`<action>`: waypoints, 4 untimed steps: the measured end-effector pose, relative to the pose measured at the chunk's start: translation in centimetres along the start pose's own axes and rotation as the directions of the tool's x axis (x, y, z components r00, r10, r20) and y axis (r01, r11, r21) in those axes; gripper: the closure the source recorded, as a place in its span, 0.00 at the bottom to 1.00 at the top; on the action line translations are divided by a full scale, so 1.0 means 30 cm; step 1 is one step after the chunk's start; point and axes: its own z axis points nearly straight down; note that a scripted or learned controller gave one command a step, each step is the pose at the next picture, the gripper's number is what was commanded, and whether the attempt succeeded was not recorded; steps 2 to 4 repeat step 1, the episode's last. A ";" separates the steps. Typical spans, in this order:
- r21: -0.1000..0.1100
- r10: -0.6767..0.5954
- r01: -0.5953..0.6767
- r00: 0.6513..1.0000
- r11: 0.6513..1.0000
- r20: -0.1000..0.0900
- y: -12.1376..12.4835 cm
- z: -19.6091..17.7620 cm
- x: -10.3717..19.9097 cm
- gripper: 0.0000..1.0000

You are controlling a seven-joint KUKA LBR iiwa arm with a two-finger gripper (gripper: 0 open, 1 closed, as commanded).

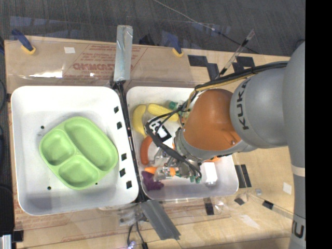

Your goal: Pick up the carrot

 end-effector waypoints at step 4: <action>0.005 -0.134 0.134 0.991 0.991 0.015 0.079 -0.556 0.006 1.00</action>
